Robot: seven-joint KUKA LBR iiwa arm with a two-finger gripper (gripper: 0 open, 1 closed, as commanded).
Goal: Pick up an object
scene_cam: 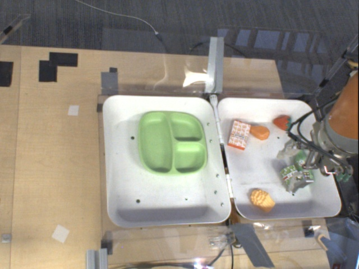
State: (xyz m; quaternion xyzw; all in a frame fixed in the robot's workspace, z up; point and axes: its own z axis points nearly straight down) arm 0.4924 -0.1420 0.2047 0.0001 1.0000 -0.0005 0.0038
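Observation:
The right white bin (pixel 252 170) holds several small items. A red and white box (pixel 239 135) lies near its left wall, with an orange piece (pixel 259 132) just to its right. A red piece (pixel 281 121) sits near the back. A tan bumpy item (pixel 262 199) rests near the front. My gripper (pixel 299 170) hangs low at the bin's right side, directly over a green and white object (pixel 289 174) that it partly hides. Whether that object is gripped is unclear.
The left white bin (pixel 129 200) carries a green divided plate (pixel 171 142). A metal post (pixel 215 66) stands behind the seam between the bins. Cables loop around the arm's wrist (pixel 336 128) at the right.

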